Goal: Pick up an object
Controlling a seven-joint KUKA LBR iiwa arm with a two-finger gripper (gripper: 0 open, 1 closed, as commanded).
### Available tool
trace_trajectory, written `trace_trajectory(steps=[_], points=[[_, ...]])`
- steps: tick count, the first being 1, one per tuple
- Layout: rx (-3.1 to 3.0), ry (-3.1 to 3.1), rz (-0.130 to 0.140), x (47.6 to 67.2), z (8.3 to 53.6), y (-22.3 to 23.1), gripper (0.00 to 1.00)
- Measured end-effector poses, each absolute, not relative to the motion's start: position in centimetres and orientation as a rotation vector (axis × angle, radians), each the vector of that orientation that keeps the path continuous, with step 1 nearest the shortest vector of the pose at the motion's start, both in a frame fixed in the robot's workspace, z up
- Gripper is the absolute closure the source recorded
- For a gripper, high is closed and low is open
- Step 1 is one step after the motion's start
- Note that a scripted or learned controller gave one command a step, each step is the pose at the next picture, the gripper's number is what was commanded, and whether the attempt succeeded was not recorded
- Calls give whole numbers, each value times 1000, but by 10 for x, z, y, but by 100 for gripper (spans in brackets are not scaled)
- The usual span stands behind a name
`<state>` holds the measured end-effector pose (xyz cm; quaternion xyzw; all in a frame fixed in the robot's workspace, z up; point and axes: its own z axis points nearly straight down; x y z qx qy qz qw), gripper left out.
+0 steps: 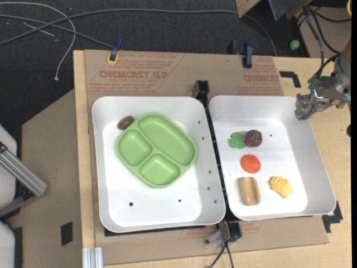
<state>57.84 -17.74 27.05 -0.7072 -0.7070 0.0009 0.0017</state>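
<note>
Toy foods lie in the right bin [312,149]: green leafy piece [236,141] touching dark red berry [254,138], orange round piece [250,163], tan roll [249,190], yellow piece [281,186]. The claw [304,108] hovers over that bin's far right corner; its opening cannot be told.

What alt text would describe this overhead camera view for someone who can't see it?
A robot's claw hovers at the right bin's far right corner; that bin holds five small toy foods, while the left bin holds a green divided plate and a brown piece.
</note>
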Motion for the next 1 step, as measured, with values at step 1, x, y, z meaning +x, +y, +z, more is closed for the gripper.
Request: trace_trajectory(steps=[1], points=[[-2220, -2221, 0, 579, 272, -177, 0]])
